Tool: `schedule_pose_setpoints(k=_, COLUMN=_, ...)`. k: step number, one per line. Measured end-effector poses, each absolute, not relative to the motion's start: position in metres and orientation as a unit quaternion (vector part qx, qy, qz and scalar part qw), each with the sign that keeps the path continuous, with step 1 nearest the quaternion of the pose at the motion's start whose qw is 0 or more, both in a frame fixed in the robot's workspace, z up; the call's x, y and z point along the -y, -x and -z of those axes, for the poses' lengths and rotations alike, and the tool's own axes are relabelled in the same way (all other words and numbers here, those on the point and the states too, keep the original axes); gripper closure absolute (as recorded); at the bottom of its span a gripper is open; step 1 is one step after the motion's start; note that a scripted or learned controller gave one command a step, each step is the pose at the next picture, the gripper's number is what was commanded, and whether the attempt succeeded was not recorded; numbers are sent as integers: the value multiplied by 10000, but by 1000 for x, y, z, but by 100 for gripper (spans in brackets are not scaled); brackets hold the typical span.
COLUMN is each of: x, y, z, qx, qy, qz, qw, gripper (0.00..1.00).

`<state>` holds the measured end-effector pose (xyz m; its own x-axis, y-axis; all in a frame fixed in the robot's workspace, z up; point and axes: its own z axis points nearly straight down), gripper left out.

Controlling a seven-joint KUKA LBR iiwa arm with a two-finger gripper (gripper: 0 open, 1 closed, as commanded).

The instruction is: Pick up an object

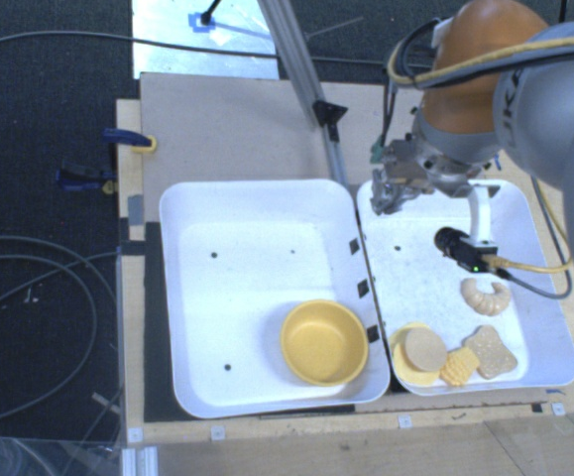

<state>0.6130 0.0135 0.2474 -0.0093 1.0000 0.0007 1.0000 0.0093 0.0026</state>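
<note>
From my seat I see the arm reaching in from the right, its hand point(394, 194) hanging over the far left corner of the right bin point(549, 266). I cannot tell from this angle how the hand is set. Nothing shows pinched in it. The things to pick lie toward the near end of that bin: a pale croissant-shaped piece point(486, 296) by the right wall, a toast-like slice point(491, 352) nearer me, a small yellow waffle piece point(457, 367) touching it, and a round tan disc on a yellow plate point(420, 350) at the near left corner. The left bin point(217, 226) holds a yellow bowl point(324, 341), upright, near its near right corner. I can read no label or writing on any item or on the tabletop point(237, 127).
</note>
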Motion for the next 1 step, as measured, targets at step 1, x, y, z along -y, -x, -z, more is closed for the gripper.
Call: schedule_pose_setpoints(k=1, x=-72, y=-607, z=-249, qx=-7108, qy=-7034, qz=-10, qw=-1, gripper=100)
